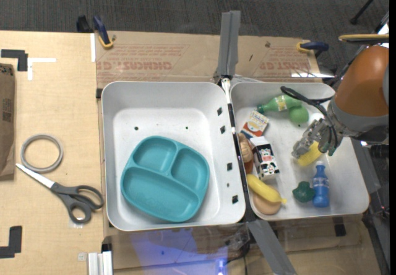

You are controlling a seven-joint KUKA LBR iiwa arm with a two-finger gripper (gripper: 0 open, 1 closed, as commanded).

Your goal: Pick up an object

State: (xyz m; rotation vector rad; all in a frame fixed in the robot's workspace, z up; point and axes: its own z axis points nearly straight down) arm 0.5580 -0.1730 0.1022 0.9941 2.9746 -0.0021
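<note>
I have the gripper [314,141] low in the right bin [346,205], right over a small yellow piece [307,156] that lies near the bin's right wall. From this slant I cannot tell whether the jaws are open or closed, or whether they have the yellow piece between them; the wrist hardware covers its upper end.

I judge the yellow piece to be the target, so the step is seating the grasp. To do it well I want the jaws straddling the piece across its narrow width, centred along its length, and pressed low enough that it cannot squirt out sideways. The blue bottle [320,186] and the dark green toy [302,192] sit just nearer than it, so I keep the approach vertical and avoid sweeping toward them. The green bottle [281,105] lies farther back, well apart. The banana [264,189], the milk carton [265,161] and the small orange-and-white packet [255,123] crowd the bin's left side and pose no trouble.

Then I lift straight up, slowly, and check that the yellow piece rises with the jaws before moving off
</note>
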